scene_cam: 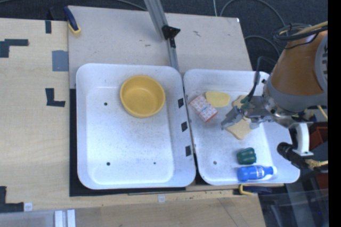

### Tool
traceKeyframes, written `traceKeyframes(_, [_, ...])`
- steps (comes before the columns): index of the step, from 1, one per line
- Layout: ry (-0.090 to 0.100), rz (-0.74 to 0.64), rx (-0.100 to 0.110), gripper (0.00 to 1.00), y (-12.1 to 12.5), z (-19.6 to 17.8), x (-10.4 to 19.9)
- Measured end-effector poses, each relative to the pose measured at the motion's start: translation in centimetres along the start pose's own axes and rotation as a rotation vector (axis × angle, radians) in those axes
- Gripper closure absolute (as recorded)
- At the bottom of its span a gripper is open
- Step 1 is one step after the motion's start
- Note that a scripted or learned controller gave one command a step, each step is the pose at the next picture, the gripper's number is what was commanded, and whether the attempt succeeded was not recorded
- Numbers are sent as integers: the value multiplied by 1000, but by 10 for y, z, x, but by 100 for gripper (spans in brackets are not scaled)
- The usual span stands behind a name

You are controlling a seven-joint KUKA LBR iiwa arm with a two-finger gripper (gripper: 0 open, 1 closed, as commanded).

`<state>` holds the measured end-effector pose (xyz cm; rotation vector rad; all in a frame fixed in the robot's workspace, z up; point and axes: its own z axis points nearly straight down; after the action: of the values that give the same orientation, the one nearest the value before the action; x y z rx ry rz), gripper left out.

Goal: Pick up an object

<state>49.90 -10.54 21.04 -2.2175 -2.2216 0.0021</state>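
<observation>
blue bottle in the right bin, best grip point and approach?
Judging from the view, grip the blue bottle across the middle of its body, coming straight down. It lies on its side near the right bin's front wall, long axis along that wall, so the fingers should close front to back. The green object sits close behind.

A yellow bowl point(142, 95) is sitting upright in the upper middle of the left bin point(90, 130), its opening facing up. In the right bin point(213, 167), a small red-and-white patterned box point(203, 107) is lying tilted near the upper left. A flat pale-yellow piece point(217, 98) is lying just beside it. A tan wedge-shaped piece point(241, 129) is lying near the centre. A dark green object point(246, 155) is sitting lower down. A blue bottle point(254, 172) is lying on its side along the bottom edge, just below the green object.
</observation>
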Motion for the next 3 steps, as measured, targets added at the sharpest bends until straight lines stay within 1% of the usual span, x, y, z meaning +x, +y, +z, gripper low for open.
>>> traceKeyframes(1, [0, 0, 0, 0, 0, 0, 0])
traceKeyframes(2, [0, 2, 5, 0, -6, 46, -5])
traceKeyframes(3, [1, 2, 6, 0, -3, 109, -9])
